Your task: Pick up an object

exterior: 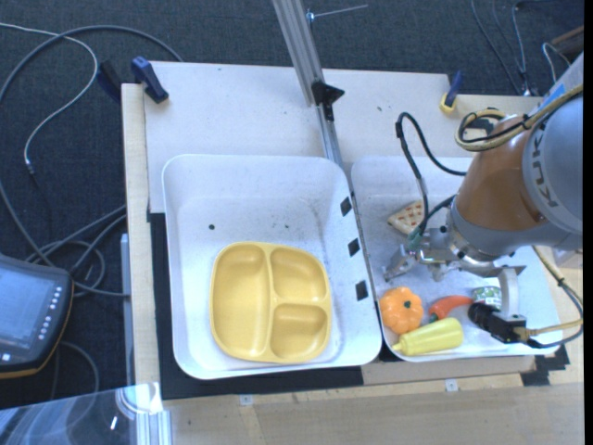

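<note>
We read "KU" on the arm (547, 170); our end effector (405, 260) hangs narrow, holding nothing, above the pumpkin (401, 310).

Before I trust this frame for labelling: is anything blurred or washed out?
Camera view: evenly lit and mostly sharp; the yellow tray and pumpkin read crisply; soft shadows under the arm darken the right bin, and the gripper is small and cluttered.
</note>
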Motion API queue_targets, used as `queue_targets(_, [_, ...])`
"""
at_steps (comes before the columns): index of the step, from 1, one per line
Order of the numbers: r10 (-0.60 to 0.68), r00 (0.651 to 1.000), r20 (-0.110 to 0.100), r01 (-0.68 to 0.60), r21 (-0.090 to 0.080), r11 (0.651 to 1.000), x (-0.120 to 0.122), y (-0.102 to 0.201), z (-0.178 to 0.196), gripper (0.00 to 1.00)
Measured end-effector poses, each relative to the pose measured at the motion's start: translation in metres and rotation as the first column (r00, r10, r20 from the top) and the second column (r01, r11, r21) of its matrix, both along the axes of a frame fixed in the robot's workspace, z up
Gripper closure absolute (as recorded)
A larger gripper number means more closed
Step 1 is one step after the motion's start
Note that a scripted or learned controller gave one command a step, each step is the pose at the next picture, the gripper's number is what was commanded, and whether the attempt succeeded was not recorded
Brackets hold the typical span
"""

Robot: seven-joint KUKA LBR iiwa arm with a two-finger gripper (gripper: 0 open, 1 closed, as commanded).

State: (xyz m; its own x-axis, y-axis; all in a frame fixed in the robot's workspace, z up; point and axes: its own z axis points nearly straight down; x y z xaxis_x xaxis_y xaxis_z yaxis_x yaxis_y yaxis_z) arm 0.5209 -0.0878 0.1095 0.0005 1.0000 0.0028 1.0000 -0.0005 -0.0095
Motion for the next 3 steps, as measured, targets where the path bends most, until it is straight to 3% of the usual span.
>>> queue_targets(1, [0.000, 1.000, 0.010, 0.000, -0.001, 1.000, 0.003, 0.000, 0.015, 1.00])
queue_targets(3, [0.002, 1.000, 0.017, -0.002, -0.004, 1.000, 0.016, 0.002, 0.112, 1.00])
